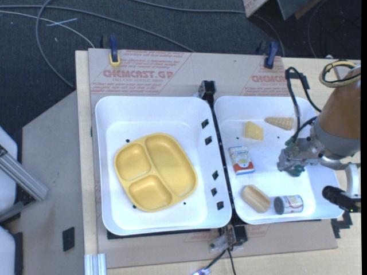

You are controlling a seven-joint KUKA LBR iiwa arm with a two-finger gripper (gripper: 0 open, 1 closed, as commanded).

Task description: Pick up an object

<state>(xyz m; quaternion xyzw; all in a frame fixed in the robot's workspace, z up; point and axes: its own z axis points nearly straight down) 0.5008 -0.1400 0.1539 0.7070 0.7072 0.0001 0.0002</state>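
The right bin [267,171] holds several small objects. A yellow cheese wedge [254,131] and a tan cone [279,122] lie near its far side. A small red and white carton [241,159] rests by the left wall. A tan bread roll [256,198] and a metal can [288,204] lie on their sides near the front edge. My gripper [294,166] hangs low over the bin's right middle, pointing down at bare floor, above the can and to the right of the carton. It touches none of the objects.
The left bin [114,116] carries a yellow divided plate [156,171]. A black divider with clips [213,148] runs between the bins. Black cable [298,96] loops above the gripper, and the grey arm [341,125] covers the right bin's right edge.
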